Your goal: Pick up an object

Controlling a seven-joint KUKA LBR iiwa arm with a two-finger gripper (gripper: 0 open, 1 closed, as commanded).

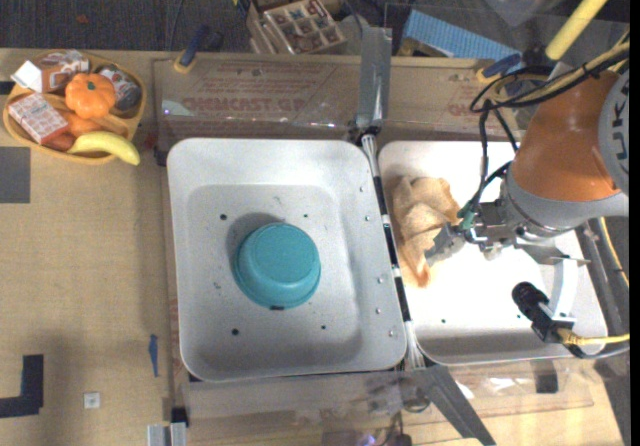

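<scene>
White plastic is making up the two shallow bins you are looking down on. The left bin (195,184) is carrying a teal bowl (278,265), turned upside down near its middle. The right bin (480,319) is taking the grey arm (565,169), which is reaching in from your right with its orange band sitting above the wrist. A tan, lumpy object (418,214) with an orange edge is lying against the right bin's left wall, close to the divider between the bins. The gripper (445,246) is hanging at that object's right side, its tip touching or just over the lower part; you cannot tell how its jaws are standing, nor whether anything is sitting between them. Off at the bench's far left corner, a small basket (30,129) is holding a banana (105,145), an orange pumpkin-like piece (91,96) and some little boxes.
</scene>
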